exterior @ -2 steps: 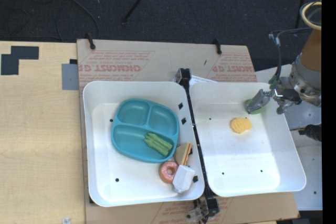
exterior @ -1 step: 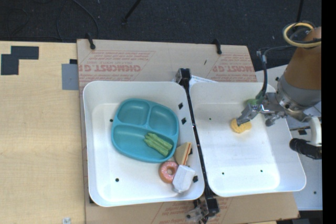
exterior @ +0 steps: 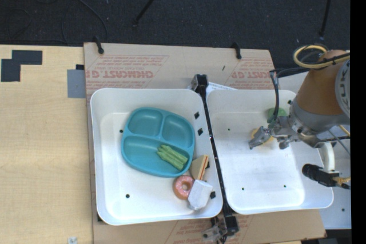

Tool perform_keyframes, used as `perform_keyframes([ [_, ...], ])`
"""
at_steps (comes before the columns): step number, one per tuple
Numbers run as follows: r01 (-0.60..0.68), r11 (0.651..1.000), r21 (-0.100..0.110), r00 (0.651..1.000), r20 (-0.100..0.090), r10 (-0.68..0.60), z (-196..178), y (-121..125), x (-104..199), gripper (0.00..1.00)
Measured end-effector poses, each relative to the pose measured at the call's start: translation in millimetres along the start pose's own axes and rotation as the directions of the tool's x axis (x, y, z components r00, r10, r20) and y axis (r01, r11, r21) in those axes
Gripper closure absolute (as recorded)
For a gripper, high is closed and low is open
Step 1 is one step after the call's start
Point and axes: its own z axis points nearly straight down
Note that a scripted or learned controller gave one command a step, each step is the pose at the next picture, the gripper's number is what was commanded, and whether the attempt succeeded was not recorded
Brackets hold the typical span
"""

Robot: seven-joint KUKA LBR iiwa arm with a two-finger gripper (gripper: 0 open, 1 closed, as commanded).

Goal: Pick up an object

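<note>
Two white bins side by side on cardboard-lined bench, seen from the fixed overhead camera.

Left bin point(exterior: 108, 180): teal divided plate point(exterior: 150, 137) near centre, with green bean-like piece point(exterior: 172, 156) lying in its lower right compartment. Just off plate's lower right edge, small cluster of objects: pink donut point(exterior: 183, 186), tan wedge-shaped piece point(exterior: 199, 167) above it, white-grey block point(exterior: 199, 194) touching donut's right side and sitting close to bin's lower right corner. All three apart from gripper, in the other bin from it.

Right bin point(exterior: 269, 194): floor mostly bare white. Gripper point(exterior: 269, 137) low over upper middle of this bin, reaching in from right, grey arm point(exterior: 320, 97) with orange band behind it. Small green thing point(exterior: 273, 116) visible just above gripper body; cannot tell whether loose object or part of tool. Yellowish spot point(exterior: 261, 142) at gripper's left tip; identity unclear. Fingers too small and blurred to resolve: cannot tell whether spread or pressed together, nor whether anything sits between them.

Black divider strip point(exterior: 207, 134) between bins; black clip point(exterior: 199, 83) at its top end.
</note>
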Motion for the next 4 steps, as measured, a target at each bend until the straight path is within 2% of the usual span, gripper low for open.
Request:
perform_keyframes([
  [1, 0.000, 1.000, -0.006, 1.000, 0.001, 0.000, 44.3, -0.1, 0.7, 0.00],
  [2, -0.003, 1.000, -0.006, 1.000, 0.001, 0.003, 31.7, 0.2, -0.1, 1.00],
  [4, 0.003, 1.000, -0.011, 1.000, 0.002, -0.003, -67.8, -10.2, 14.6, 1.00],
])
